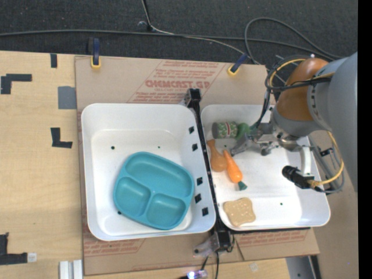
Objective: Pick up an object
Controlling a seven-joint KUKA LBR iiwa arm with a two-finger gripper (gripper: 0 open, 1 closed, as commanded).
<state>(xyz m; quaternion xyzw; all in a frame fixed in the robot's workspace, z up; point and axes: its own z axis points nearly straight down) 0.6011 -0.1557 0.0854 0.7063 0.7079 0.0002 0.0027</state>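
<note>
We are looking down on the worktop (35, 173), where two white bins sit side by side in the middle of the frame. The left bin (93, 156) is holding a teal divided plate (153, 190). The right bin (314, 211) is holding the candidates for picking: a green can (228, 129) lying on its side at its upper left, an orange carrot (233, 168) just below it, a paler orange piece (217, 157) against the divider, and a slice of toast (239, 211) near the lower edge. The pincer (247, 144) is reaching in from the right of the frame and hovering low over the right bin, just beside the can and close above the carrot's upper end. We cannot tell whether it is apart or together, and we are seeing nothing clearly gripped. We are judging this to be the approach step, before any lift. The next move is calling for lining up squarely over one object, likely the carrot or the can, and closing firmly before rising.
</note>
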